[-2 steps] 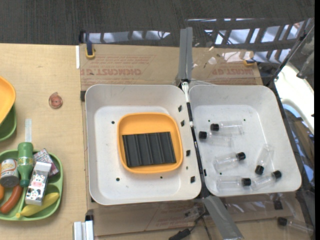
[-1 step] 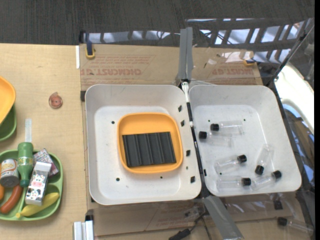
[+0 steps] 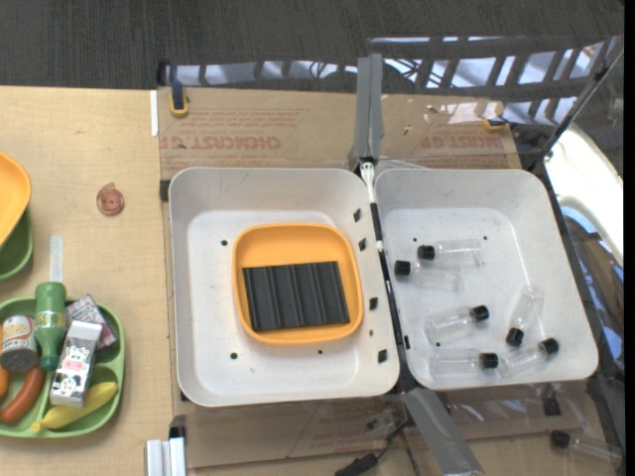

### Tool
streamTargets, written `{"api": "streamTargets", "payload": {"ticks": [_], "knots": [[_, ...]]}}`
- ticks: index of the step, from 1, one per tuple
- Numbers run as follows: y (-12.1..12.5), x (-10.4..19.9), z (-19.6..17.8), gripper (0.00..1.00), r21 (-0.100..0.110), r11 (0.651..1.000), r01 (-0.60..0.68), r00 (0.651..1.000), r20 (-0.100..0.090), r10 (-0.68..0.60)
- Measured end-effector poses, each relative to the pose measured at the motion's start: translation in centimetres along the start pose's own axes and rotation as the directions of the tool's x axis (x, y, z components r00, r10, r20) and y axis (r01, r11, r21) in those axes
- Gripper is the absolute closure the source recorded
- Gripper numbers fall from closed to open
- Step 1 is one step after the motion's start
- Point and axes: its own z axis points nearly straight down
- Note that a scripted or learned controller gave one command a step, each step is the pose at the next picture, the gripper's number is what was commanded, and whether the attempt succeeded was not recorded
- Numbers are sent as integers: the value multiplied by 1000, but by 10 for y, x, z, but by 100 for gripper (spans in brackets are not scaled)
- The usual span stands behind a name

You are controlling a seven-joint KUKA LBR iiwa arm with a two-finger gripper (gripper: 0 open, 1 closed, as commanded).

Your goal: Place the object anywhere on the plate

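2 white bins, an orange plate in the left one, clear vials in the right.
The plate is a rounded square of glossy orange plastic, with a dark ribbed slab lying flat on it. 5 clear vials with black caps, one at, lie scattered on the speckled floor of the right bin, well apart from the plate.

Not much to go on tbh. Over at the right edge there's a smooth, pale grey-white curved shell that looks like a bit of the arm. It's rounded and kinda glossy, with a bright highlight along it. Can't make out any screws, cables or markings on it, too blurry.
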Motion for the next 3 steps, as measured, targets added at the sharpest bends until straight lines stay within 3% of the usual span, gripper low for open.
{"api": "streamTargets", "payload": {"ticks": [1,2,3], "knots": [[-3,8,1,0,0,995,-97,995,-1,97],[-5,24,0,0,0,996,-84,996,0,84],[-12,51,0,0,0,1000,6,1000,0,-6]]}}
